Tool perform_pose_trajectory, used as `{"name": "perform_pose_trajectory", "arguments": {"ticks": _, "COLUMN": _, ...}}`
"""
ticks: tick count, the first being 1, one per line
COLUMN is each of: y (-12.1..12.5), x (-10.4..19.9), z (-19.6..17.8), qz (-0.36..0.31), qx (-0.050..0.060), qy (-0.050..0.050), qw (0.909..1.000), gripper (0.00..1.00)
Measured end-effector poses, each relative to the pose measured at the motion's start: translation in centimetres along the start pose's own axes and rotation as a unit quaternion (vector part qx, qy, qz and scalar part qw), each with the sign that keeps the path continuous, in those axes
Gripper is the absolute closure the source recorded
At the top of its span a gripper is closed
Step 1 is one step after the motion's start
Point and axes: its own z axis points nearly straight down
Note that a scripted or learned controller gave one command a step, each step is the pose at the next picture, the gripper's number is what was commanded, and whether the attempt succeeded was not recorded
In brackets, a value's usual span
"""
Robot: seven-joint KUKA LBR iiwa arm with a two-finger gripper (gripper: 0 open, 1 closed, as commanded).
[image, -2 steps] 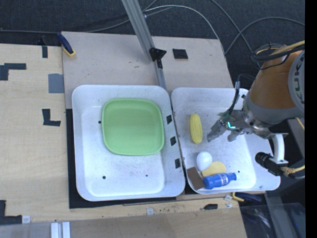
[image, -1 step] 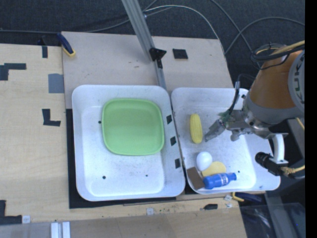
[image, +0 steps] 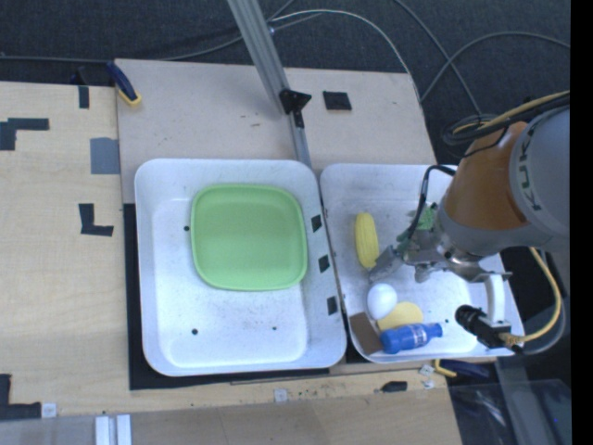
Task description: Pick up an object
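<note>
Tan wood desk (image: 232,123), black tape patches (image: 23,130) at 9 o'clock. Dark carpet floor (image: 111,12) along 12. Grey metal pole (image: 264,49) slants in from 12. Black cables (image: 371,12) at 1.

Even, diffuse light falls from overhead across the bench (image: 56,248), moderately bright, with no hard glare. The white bins (image: 167,341) look slightly washed out, their speckles faint. Shadows are soft and short: a thin dark line under the left bin's near edge, a dim patch beneath the arm (image: 505,202). The picture is mildly soft and grainy, the dark floor at the far edge underexposed.
</note>
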Motion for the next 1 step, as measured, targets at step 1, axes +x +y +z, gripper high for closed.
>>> {"name": "perform_pose_trajectory", "arguments": {"ticks": 1, "y": 0.07, "x": 0.00, "z": 4.84, "qz": 0.000, "qx": -0.004, "qy": 0.000, "qw": 1.0000, "gripper": 0.00}}
